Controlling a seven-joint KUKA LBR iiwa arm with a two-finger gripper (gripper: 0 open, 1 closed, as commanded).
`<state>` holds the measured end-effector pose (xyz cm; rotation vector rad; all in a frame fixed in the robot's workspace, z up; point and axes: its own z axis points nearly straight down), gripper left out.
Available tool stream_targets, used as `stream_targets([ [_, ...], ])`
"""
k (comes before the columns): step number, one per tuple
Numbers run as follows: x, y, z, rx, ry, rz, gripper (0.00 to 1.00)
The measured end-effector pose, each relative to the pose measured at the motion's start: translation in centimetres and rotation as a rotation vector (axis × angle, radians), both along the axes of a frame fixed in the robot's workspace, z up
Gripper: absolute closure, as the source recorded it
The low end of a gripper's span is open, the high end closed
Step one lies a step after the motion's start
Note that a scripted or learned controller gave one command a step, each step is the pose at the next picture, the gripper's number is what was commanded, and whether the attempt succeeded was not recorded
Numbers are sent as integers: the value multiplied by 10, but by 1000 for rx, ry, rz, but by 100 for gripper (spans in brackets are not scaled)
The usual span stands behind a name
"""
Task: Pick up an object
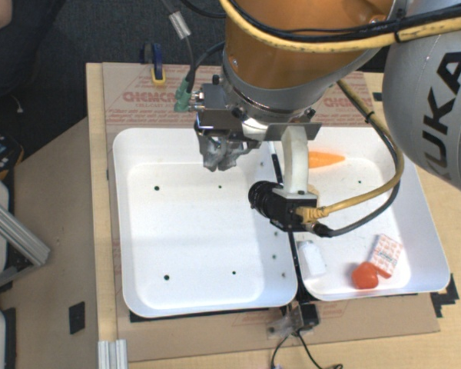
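A: Gripper (217,154) sits low over the left bin (192,233), at the far side, about midway along the far wall. Open or shut: cannot tell. The wrist hides too much of it from this angle.

B: Noted. Arm?

A: Arm (315,29) enters from the right and takes up the top of the view. Its orange band is directly above the gripper.

B: What's on the left bin's floor?

A: A few small dark dots (157,189), well apart from each other.

B: Objects to pick?

A: All in the right bin (419,229).
- Cone (326,159): orange, at the far side, lying flat, tip pointing right.
- Ball (365,276): red, by the near wall.
- Packet (386,254): pink-and-white pattern, just beside the ball on its far-right side. Touching or not, cannot tell.
- White piece (313,260): small, close to the wall between the bins, toward the near side. Shape unclear.

B: Where do they lie relative to the gripper?

A: The cone is nearest, but it is across the dividing wall and apart from the gripper. The ball, packet and white piece are well apart from it, toward the near side of the right bin.

B: Surroundings?

A: Both bins rest on a brown board (131,91) with red print along its far edge. A blue clamp (155,61) with a yellow part sits at that far edge, left of the arm.
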<state>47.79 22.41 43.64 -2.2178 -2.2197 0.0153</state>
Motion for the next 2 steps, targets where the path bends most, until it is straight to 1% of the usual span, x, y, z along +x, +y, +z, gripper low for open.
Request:
stream_targets([
  [1, 69, -44, 105, 7, -24, -8, 100],
  [2, 38, 2, 99, 4, -7, 4, 100],
])
